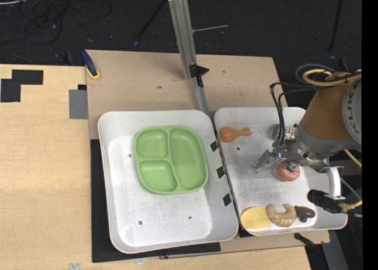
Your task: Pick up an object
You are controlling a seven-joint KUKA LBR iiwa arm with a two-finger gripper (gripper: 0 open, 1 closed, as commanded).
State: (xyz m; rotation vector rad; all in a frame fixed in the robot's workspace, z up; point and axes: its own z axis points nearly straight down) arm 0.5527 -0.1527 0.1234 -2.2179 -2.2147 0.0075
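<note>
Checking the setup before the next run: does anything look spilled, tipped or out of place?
Nothing stands out. The green divided plate lies flat in the left bin; the toy foods lie loose in the right bin, one red piece under the hand.

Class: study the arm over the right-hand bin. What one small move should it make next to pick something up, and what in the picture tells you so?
Probably a short, straight descent onto the red-orange round object. The gripper sits right above it in the right bin, with the other items, an orange drumstick-shaped toy and the yellow piece, well off to the sides.
</note>
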